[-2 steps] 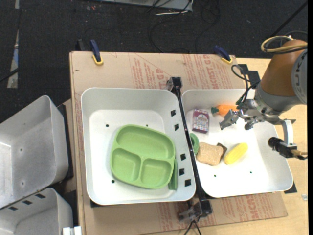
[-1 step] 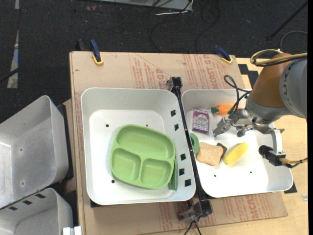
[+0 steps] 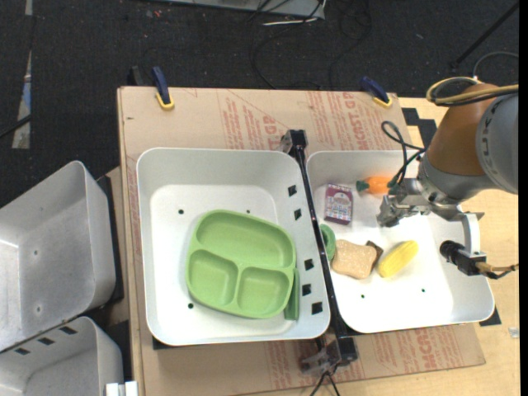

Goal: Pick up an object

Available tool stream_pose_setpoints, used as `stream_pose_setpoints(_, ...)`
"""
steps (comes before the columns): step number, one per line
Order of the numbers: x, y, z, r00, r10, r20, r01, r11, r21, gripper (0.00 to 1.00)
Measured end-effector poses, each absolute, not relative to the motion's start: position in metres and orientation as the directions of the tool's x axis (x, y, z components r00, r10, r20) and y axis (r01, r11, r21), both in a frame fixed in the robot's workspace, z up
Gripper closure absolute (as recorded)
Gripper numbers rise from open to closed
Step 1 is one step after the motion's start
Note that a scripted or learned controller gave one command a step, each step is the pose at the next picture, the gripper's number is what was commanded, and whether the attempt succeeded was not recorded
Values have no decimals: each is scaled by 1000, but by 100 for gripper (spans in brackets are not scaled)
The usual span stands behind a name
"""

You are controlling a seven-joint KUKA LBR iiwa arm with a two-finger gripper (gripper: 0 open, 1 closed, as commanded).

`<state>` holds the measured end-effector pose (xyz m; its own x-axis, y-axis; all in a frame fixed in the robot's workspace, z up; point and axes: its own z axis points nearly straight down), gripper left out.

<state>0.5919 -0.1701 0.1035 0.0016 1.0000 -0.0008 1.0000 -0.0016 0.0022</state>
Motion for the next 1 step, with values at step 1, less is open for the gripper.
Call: stream_pose_setpoints(1, 588, -162, 151, -2, 1000, -1, 1000, 2, 4, 100)
